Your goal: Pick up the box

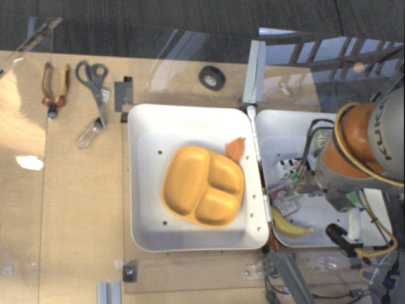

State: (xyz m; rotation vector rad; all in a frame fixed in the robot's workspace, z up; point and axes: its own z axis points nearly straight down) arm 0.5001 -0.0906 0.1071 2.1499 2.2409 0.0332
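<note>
The box [283,198] lies flat in the right bin [278,122], near that bin's left wall, at about eight o'clock from the bin's middle. It looks like a small printed carton, pale with red and pink markings, though it is too small to read. Lying low on the floor of the bin, it likely has to be taken from above.

Just at its four o'clock lies a banana [290,225], close enough that the two may touch; I cannot tell. That closeness matters: a grasp coming down on the box has little room on that side.

At the box's one o'clock hangs the gripper [297,177], low in the bin, with the arm [361,147] reaching in from three o'clock and its orange band above the wrist. Small coloured items sit around it, so whether it is wide or narrow I cannot tell, and nothing is seen to be held. By its place, it seems to stand beside the box rather than over it, so I judge the grasp is not yet made.

A black cable [316,132] loops over the arm at twelve o'clock.

In the left bin [142,189] an orange tray [204,185] rests in the middle, with a small orange piece [235,148] at its one o'clock.

On the desk [63,220], at ten o'clock, lie scissors [93,84], pliers [54,88] and a tape roll [212,77].
</note>
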